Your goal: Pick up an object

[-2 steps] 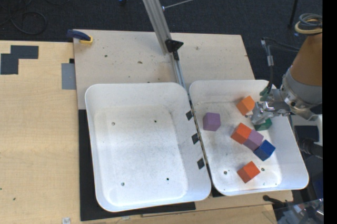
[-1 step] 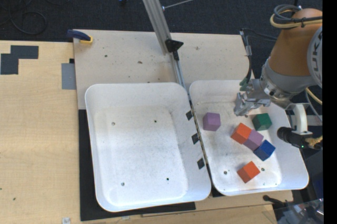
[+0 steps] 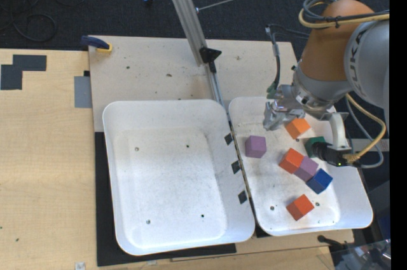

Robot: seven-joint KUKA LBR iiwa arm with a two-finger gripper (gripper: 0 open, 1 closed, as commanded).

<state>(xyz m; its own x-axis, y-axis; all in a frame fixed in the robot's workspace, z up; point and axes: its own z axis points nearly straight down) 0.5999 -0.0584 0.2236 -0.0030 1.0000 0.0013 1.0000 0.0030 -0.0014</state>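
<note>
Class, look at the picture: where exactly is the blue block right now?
The blue block lies in the right bin, toward its right side, touching the pale purple block and above the lower orange-red block.

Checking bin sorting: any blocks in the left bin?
No. The left bin shows bare white floor, while the blocks, such as the purple cube and blue cube, all lie in the right bin.

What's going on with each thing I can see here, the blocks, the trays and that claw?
Gripper: low over the right bin's far end, beside the orange block.
Orange block: lying in the bin, tilted.
Purple block: lying alone.
Red block, lilac block, blue block: clustered, touching.
Red-orange block: alone, near edge.
Right bin: holds all blocks.
</note>
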